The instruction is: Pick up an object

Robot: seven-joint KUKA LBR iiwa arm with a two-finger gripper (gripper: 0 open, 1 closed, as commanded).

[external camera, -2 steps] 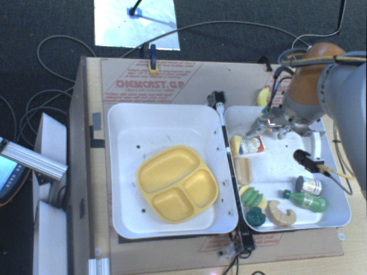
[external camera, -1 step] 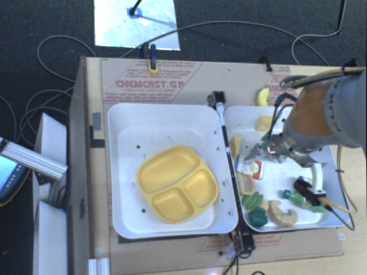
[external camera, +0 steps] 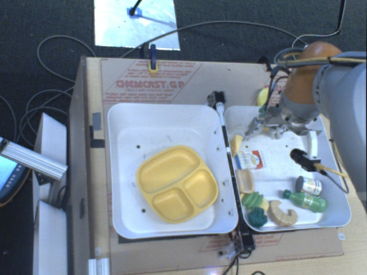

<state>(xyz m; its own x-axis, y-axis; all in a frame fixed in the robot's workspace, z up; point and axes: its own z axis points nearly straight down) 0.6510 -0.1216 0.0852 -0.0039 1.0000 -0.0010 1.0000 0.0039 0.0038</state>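
**Bench desk:** Where is your pincer, and what is in it?

**Arm:** My pincer (external camera: pixel 269 125) hangs over the far end of the right bin (external camera: pixel 338 208), above bare white floor. Whether it is spread or pressed together, I cannot tell from this slant. Nothing I can see sits in it.

**Bench desk:** And the object to lift?

**Arm:** I judge the small carton (external camera: pixel 250 160) the likeliest pick. It lies just nearer the camera than my pincer, close against the bin's left wall. Beyond it, nearer still, sit a tan cup (external camera: pixel 246 181), green vegetable pieces (external camera: pixel 255 208), a tan ring (external camera: pixel 282 213) and a green bottle (external camera: pixel 304 200).

**Bench desk:** How do you do it well?

**Arm:** I'd centre over the carton first, turn to span its narrow side, descend straight, and keep clear of the wall. The yellow tray (external camera: pixel 176 183) in the left bin is too broad for me.
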